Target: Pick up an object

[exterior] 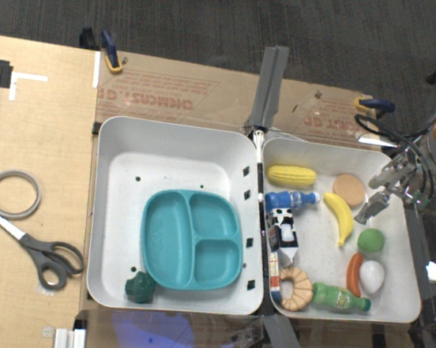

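Note:
My gripper (375,194) hangs over the right bin (399,312) near its upper right, fingers spread and nothing between them. Just to its left lie a tan round piece (349,189) and a banana (340,217). Below it sits a green ball (371,241), then a white egg (372,275) beside a red sausage (354,272). A corn cob (291,176), a blue bottle (289,200), a shrimp-like toy (295,290) and a green bottle (341,299) also lie in this bin.
The left bin (126,149) holds a teal divided plate (192,239) and a dark green lump (139,287). On the bench to the left lie scissors (37,249) and a tape roll (14,193). A grey divider (270,88) stands between the bins at the back.

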